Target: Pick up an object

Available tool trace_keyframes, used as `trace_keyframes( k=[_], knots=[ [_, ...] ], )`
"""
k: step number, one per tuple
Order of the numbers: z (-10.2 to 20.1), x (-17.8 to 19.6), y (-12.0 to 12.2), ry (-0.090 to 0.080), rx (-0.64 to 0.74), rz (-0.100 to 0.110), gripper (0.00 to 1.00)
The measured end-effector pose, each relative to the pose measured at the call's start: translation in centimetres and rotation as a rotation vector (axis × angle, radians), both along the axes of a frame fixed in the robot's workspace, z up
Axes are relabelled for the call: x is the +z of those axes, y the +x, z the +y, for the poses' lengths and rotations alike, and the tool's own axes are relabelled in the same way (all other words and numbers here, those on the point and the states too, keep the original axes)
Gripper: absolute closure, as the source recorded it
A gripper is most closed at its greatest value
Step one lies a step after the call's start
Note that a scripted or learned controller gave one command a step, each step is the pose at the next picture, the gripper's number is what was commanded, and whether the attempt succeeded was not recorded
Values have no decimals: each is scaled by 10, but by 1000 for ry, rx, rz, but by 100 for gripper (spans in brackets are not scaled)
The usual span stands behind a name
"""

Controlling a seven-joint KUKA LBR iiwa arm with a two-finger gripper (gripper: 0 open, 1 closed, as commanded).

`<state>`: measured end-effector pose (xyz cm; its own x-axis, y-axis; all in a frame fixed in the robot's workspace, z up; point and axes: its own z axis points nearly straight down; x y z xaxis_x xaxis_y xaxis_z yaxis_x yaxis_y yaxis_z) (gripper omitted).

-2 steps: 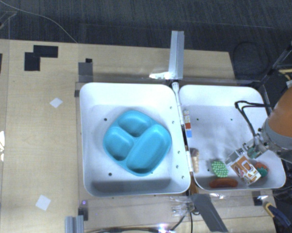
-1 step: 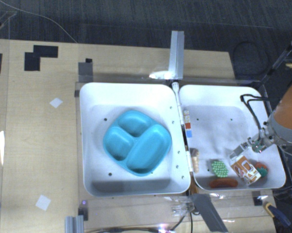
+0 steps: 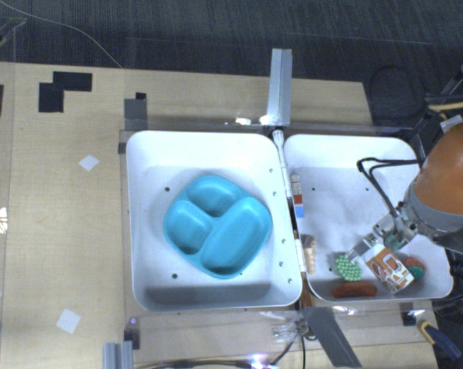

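Resting on the table, 2 white bins sit side by side; the left bin holds a blue divided tray; the end effector hangs low in the right bin, its opening I cannot tell, just beside a green-dotted ball, an orange-and-white packet and a red sausage; nothing looks lifted, so the pickup remains.

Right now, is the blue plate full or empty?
Empty. The blue plate in the left bin shows bare blue in all three compartments.

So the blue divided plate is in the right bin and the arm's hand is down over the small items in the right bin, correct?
Not quite. The blue divided plate lies in the left bin, as the camera view shows. The rest holds: the hand is down over the small items in the right bin.
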<state>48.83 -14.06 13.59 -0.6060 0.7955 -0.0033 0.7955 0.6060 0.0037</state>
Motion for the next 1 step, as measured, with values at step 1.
trace_keyframes(
  k=[1],
  knots=[
    [29,-22,0,0,65,0,0]
  ],
)
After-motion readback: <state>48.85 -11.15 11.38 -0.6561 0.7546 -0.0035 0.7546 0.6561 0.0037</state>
